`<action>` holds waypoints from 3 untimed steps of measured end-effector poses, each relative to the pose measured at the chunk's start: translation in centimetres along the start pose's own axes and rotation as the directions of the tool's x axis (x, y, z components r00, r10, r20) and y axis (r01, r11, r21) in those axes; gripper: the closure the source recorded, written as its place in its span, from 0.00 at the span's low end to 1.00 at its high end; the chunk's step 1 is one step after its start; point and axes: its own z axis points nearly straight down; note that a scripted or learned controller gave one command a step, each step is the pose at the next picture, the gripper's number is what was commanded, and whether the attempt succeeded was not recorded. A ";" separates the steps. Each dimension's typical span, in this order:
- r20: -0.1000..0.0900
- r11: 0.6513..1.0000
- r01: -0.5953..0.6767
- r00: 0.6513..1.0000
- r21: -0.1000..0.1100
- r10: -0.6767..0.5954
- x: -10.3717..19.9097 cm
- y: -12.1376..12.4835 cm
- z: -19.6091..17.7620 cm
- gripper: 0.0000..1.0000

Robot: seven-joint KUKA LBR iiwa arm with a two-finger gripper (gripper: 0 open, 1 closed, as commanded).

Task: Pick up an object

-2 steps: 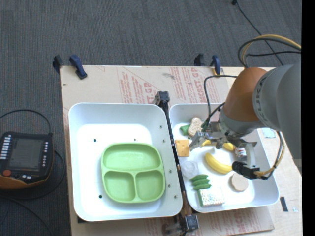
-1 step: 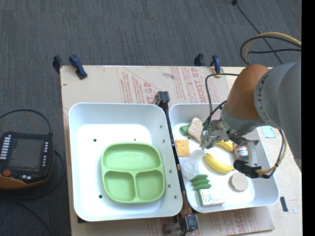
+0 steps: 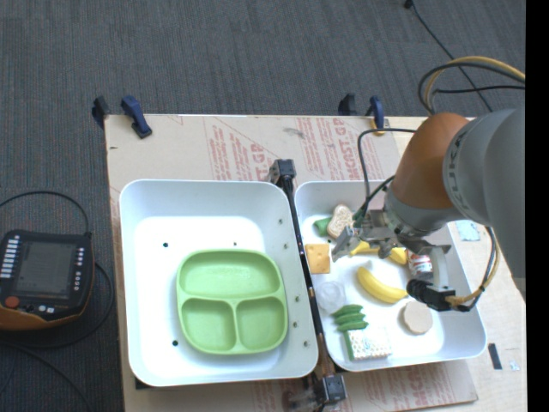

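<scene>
This is looking like a robotics lab: a teach pendant (image 3: 43, 279) is lying on grey carpet (image 3: 214, 41) at the left of the frame, clamps (image 3: 135, 116) are gripping a board (image 3: 214, 148) at its upper edge, and cables (image 3: 463, 67) are trailing at upper right.

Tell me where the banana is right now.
The banana lies in the right bin, below the gripper, with the round beige disc just right of it.

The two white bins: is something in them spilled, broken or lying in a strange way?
Nothing stands out. The green divided plate lies flat in the left white bin. The yellow banana, the round beige disc and the green pea pods lie loose but intact in the right white bin.
</scene>
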 end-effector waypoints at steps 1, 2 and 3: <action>-0.001 1.000 -0.001 1.000 0.002 0.001 0.0 0.0 -0.9 1.00; -0.001 1.000 -0.002 1.000 0.002 0.002 0.0 0.0 -0.9 0.00; -0.002 1.000 -0.003 1.000 0.004 0.003 0.1 0.0 -1.8 1.00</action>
